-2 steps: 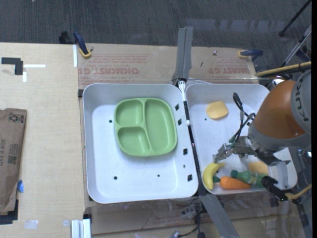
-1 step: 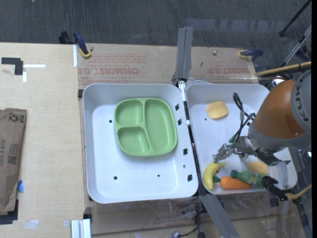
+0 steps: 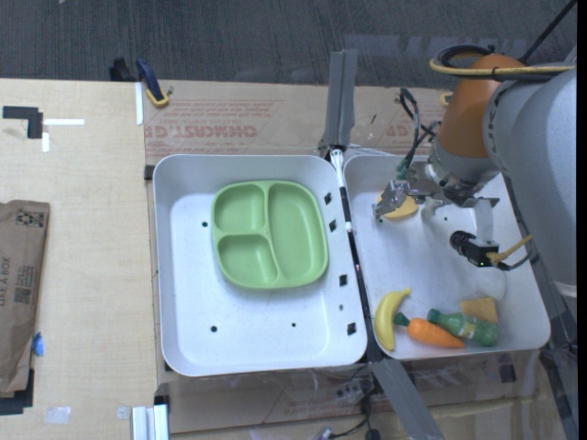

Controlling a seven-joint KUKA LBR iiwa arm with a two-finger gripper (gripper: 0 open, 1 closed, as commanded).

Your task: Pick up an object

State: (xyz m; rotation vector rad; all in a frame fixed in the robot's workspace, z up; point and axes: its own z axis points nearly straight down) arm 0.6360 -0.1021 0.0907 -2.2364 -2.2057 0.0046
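Cardboard sheet (image 3: pixel 240 120) bears mirrored red "CHEMCAL"-like lettering; brown bag (image 3: pixel 20 291) reads "USE A BOX".

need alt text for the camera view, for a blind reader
A grey arm's gripper sits at a yellow piece in the right bin, above a banana, carrot and green bottle. The left bin holds a green divided plate.

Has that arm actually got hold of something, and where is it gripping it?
Yes, it seems so: the gripper has a pale yellow piece pinched by its upper edge, raised over the right bin.
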